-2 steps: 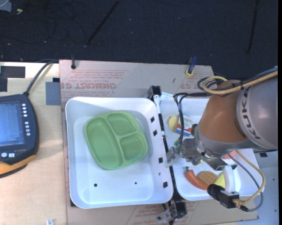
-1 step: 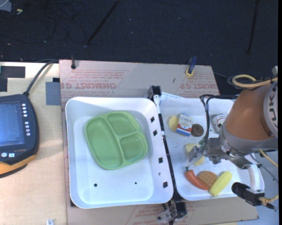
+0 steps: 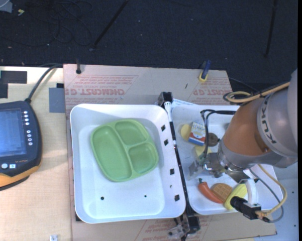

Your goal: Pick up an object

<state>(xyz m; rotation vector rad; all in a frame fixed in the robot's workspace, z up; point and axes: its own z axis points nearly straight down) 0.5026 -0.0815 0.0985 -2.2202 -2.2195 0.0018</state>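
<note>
On the bench, camera view:
Left bin [image 3: 80,159]: a shallow white tray is seen, with a green divided plate [image 3: 124,149] lying flat in its upper middle; three compartments are counted in the plate.
Right bin [image 3: 211,211]: a second white tray is set just beside the first, partly covered by the arm [image 3: 264,129], which comes in from the right with its orange band over the bin.
Gripper [image 3: 207,165]: it is lowered into the middle of the right bin; how its jaws stand cannot be told, since they are blurred and hidden by the wrist, and nothing is seen held.
Objects for picking: a small box with red and blue marks [image 3: 197,133] and a yellow piece [image 3: 185,131] lie near the bin's upper left; an orange carrot-shaped toy [image 3: 210,192] and a brown round item [image 3: 221,190] lie touching near the front edge, just below the gripper; a yellow item [image 3: 238,192] is beside them.
Bench left: a handheld control pendant [image 3: 12,139] with a lit screen is laid well apart from the bins.
Under the bins: a cardboard sheet [image 3: 115,84] with red print is spread.
</note>
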